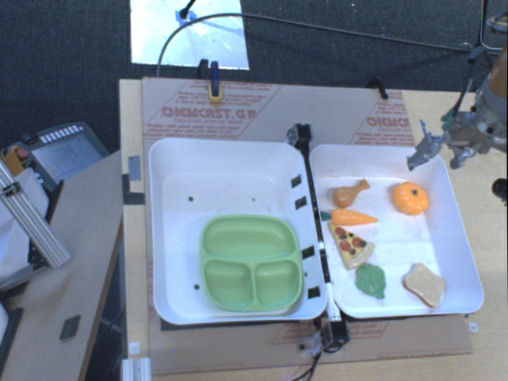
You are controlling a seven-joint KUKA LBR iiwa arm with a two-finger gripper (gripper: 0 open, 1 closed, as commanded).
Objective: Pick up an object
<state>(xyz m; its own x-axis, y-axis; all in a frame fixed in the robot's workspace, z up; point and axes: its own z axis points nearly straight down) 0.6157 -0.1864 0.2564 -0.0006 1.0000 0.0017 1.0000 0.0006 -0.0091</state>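
Over the right bin's (456, 213) far right corner, the gripper (439, 151) is hanging above the rim with its two fingers spread apart and nothing between them. It's sitting high and off to the side, apart from every object, so I'd judge this is a pre-approach pose, not a grasp yet.

Candidates are all lying in the right bin: orange fruit (410, 198) nearest the gripper, toy drumstick (351, 192) to its left, carrot (354, 218) just below the drumstick, pizza slice (351, 246) under that, green leafy piece (371, 280) and bread slice (424, 285) along the near edge. They're lying loosely spaced, most of them apart from each other, which is leaving finger room around each one; carrot and pizza slice are sitting close, so that pair looks riskier.

Left bin (171, 181) is carrying a green divided plate (252, 263), lying flat with nothing in its compartments — likely a drop spot.

Orange fruit looks like the shortest reach, but it's round and could be rolling out of a pinch. Both bins are resting on the tabletop (270, 105).
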